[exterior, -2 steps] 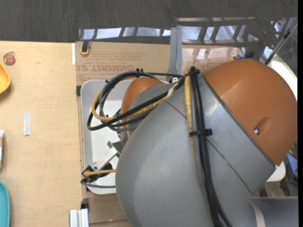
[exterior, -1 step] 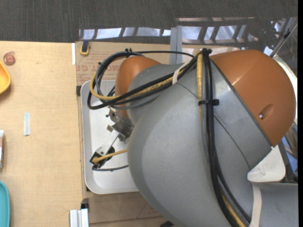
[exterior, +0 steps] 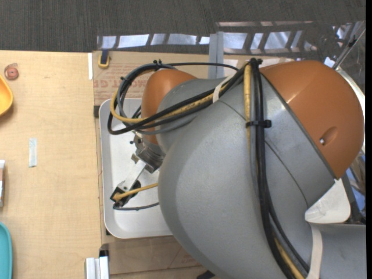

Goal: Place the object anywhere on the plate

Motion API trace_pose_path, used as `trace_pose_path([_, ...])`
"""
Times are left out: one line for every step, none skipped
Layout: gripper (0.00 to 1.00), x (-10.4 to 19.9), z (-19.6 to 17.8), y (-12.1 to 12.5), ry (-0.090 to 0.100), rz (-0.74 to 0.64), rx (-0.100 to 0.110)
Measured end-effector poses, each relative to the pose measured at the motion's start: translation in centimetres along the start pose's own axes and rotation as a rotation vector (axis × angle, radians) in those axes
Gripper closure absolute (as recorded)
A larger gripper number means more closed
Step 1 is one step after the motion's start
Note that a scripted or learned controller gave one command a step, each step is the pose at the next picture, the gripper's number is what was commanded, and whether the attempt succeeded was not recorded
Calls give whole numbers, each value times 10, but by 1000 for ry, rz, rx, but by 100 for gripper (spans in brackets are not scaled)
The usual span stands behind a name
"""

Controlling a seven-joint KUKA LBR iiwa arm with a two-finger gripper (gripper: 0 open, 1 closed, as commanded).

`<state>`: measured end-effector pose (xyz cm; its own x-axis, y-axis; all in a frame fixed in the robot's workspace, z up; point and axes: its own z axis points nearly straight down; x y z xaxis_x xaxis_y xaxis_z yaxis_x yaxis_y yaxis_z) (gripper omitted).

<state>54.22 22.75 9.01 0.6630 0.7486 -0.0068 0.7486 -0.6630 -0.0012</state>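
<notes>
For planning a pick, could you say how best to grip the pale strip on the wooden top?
Likely across its narrow width, from straight above: the pale strip lies flat on the wooden top, long and thin, with bare wood beside it.

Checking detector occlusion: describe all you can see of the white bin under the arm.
The white bin is shallow, with a raised rim and rounded corners, and looks like smooth plastic. It lies flat on the bench, beside a pale wooden surface. Its left wall, lower left corner and a strip of floor show; the grey arm hangs over the rest, hiding whatever it may hold.
</notes>
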Motion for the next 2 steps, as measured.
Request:
trace_pose_path([0,0,0,0,0,0,0])
trace_pose_path([0,-25,-80,-28,1,-35,0])
